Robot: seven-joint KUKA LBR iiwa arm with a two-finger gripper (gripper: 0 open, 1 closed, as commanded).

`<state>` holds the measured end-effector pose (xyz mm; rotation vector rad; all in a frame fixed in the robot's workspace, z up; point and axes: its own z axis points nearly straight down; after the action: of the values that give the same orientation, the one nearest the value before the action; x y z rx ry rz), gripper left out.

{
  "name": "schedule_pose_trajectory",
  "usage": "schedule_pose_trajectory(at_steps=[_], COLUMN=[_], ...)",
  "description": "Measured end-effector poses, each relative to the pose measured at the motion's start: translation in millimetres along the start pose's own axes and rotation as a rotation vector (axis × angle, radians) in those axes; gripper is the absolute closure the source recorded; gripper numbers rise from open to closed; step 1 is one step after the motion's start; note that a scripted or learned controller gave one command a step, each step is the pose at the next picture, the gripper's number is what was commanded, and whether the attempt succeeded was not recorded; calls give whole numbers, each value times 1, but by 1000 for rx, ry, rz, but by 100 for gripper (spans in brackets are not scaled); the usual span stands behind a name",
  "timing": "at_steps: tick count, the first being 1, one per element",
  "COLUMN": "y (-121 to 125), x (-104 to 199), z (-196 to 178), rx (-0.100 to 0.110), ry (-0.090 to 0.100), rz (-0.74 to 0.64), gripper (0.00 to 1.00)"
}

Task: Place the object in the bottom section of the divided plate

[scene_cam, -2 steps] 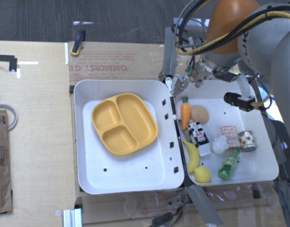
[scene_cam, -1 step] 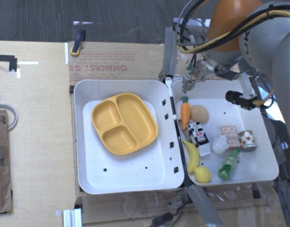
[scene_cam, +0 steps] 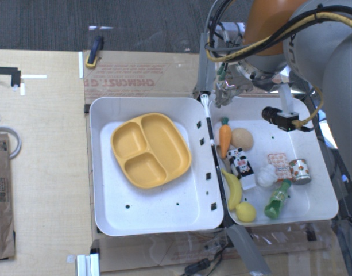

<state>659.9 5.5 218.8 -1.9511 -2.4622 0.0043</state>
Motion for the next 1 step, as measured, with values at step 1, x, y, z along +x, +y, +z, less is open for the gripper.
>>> schedule_pose_trajectory(at_steps=[1], y=[-18], x=[-74], z=[10], rx=[3], ry=[0], rz=[19], gripper=[100])
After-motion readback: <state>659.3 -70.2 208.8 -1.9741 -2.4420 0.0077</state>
